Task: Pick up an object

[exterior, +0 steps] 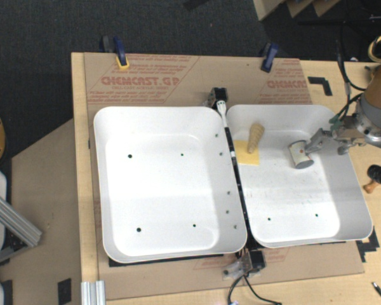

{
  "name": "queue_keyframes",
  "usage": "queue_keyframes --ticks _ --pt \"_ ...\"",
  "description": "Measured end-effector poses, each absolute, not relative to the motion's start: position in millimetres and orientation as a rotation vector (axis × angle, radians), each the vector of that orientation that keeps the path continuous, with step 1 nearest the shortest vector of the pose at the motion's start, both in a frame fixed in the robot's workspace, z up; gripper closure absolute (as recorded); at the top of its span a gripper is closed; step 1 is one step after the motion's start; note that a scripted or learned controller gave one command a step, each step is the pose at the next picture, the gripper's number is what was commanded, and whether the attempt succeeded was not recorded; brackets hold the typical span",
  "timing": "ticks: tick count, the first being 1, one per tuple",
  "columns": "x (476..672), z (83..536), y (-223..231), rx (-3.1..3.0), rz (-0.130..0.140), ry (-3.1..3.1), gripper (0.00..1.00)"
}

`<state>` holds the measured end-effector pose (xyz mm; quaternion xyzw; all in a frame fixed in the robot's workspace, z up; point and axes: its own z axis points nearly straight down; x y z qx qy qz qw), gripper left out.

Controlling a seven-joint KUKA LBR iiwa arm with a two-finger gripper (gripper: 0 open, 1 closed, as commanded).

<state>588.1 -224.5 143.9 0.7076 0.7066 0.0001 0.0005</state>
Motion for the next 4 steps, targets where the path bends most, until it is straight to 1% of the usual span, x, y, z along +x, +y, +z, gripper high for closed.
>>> queue_keyframes --ticks 1,2,3,4 --pt "564.4 82.1 -178.2 2.224 -0.003 2.228 0.0" --pt "620.6 85.3 -169.7 2.215 0.004 2.221 0.0" --pt "619.4 85.1 -208.9 2.221 0.0 2.216 0.0" --pt "620.4 96.1 -207.2 2.216 0.003 2.217 1.0"
